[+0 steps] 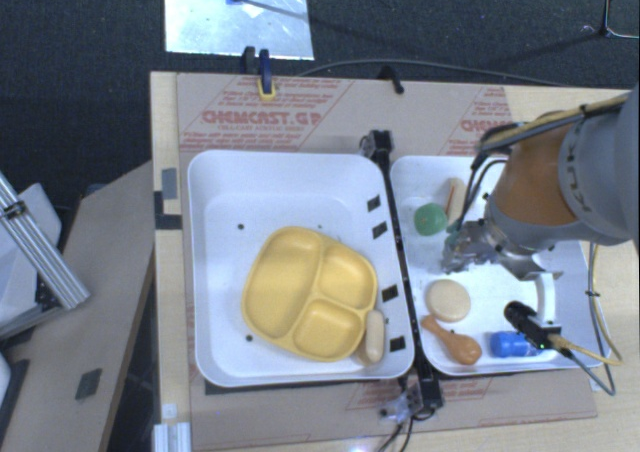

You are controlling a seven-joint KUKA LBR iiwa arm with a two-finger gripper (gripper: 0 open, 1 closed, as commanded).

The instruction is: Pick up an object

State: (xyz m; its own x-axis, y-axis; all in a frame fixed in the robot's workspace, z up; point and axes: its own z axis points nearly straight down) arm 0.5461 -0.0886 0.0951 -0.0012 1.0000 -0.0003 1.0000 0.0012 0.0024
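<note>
The gripper (458,252) is seen low in the right bin (570,355). A green ball (431,219) lies at its eleven o'clock, a tan disc (447,300) at six. Its grip cannot be told.

Two shallow white bins side by side. In the left bin (215,240), a yellow divided tray (310,290) with three compartments, lying flat and slightly turned; just beside its lower right corner, a pale cream oblong piece (374,336) lying against the bin's right wall. In the right bin (425,172), a green ball (431,219) near a thin tan stick (455,202), a round cream disc (448,300) toward the middle, an orange-brown drumstick shape (452,341) just below the disc, and a small blue block (509,344) to its right.
</note>
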